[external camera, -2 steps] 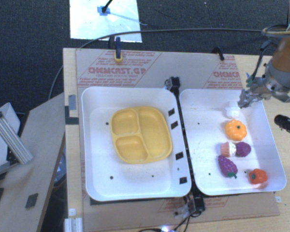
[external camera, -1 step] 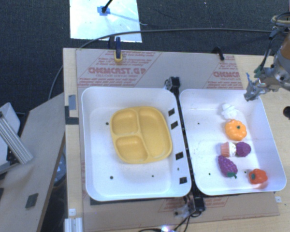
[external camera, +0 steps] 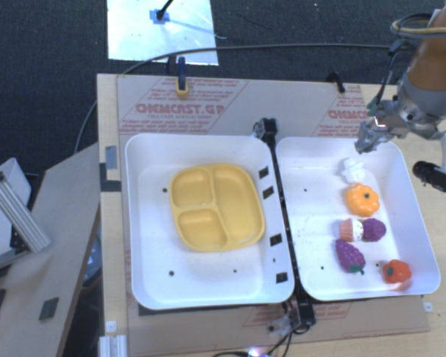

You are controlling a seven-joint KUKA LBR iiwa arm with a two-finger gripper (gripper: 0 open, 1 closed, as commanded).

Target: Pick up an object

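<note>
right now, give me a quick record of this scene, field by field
left bin: yellow tray with three compartments
right bin: white item, orange pumpkin, cupcake, purple item, grapes, red-orange pepper
gripper: above the right bin's far edge, near the white item
held: nothing seen

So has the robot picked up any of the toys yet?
Not yet. Nothing looks done: the gripper hangs over the far edge of the right bin, above the small white object. The toy pumpkin, cupcake, grapes and red pepper lie in the bin. Grabbing one is left.
</note>
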